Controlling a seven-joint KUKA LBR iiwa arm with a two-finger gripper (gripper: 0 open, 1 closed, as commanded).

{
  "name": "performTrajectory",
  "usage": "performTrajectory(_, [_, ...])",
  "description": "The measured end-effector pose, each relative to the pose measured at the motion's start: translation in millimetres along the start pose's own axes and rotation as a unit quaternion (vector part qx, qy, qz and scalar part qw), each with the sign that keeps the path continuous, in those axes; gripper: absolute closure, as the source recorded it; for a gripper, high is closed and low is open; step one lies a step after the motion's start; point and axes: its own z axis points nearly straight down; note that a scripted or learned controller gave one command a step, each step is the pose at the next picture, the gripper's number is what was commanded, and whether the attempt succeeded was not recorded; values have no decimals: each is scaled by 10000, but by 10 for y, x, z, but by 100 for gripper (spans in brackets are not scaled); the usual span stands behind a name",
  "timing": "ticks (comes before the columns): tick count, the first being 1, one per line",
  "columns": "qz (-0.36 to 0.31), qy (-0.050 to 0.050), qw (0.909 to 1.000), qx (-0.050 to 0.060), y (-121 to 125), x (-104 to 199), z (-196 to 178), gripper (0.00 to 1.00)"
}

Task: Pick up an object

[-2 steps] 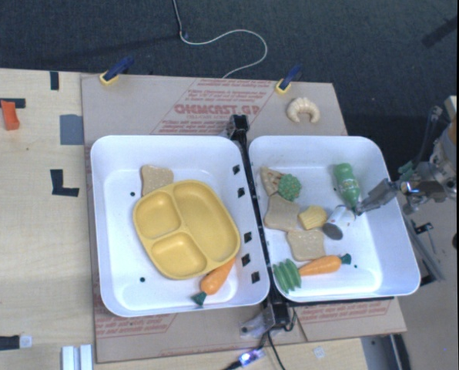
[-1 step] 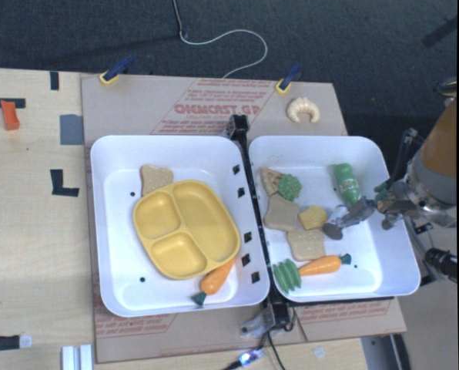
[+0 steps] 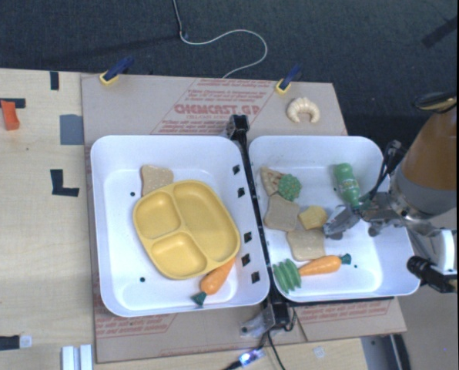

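We look down on a tabletop bearing two shallow white bins side by side. In the left bin lies a yellow divided plate, a tan bread-shaped piece touching its upper left edge and an orange toy carrot at its lower right. The right bin holds a green bottle, a small green leafy toy, several tan and yellow pieces, and a second carrot near the lower edge. The arm enters from the right of the frame; its end effector sits low in the right bin, just below the bottle. We cannot tell how far it is open, nor whether it grips anything.
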Motion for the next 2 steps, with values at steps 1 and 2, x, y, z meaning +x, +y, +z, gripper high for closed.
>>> performTrajectory(1, [-2, 3, 10000, 5, 10, 62, 451, 0])
performTrajectory(2, [6, -9, 10000, -26, 16, 65, 886, 0])
